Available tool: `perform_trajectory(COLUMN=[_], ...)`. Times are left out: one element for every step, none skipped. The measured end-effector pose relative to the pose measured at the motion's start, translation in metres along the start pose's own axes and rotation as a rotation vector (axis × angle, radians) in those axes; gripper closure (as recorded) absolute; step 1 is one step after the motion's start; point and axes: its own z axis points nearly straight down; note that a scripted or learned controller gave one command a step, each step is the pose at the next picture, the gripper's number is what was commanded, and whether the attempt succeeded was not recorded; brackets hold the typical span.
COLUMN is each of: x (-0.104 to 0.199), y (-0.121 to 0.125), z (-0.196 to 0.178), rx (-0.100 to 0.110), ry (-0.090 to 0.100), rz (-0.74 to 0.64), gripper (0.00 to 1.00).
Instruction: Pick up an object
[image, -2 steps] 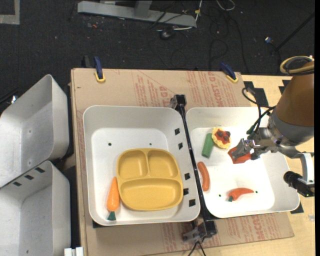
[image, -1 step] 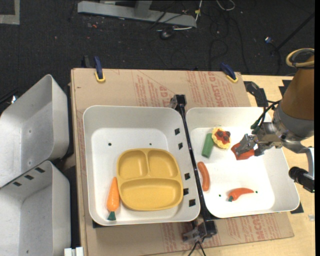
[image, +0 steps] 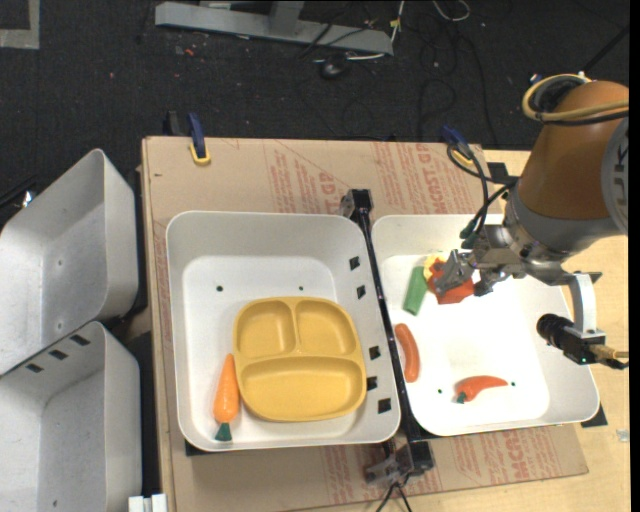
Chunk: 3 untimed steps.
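Camera view shows a red-orange toy (image: 455, 290) near the right bin's (image: 520, 420) far-left corner, seemingly caught in the gripper (image: 462, 277) for lifting, beside a green piece (image: 415, 290), with a sausage (image: 407, 352) along the bin's left wall.

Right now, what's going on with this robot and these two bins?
A grey and orange robot arm reaches in from the right over the right bin. Its gripper is down among a cluster of toy foods at the bin's far side: a red piece, a yellow piece and a green piece. A sausage and a chili pepper lie apart nearer the front. The left bin holds a yellow divided plate with a carrot beside it.
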Motion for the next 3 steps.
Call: perform_trajectory(x=[0.045,0.096,0.145], y=[0.021,0.045,0.059], z=[-0.004,-0.005,0.013], rx=[0.000,0.000,0.003], ry=[0.000,0.000,-0.001], rz=[0.001,0.001,0.001], gripper=[1.00,1.00,1.00])
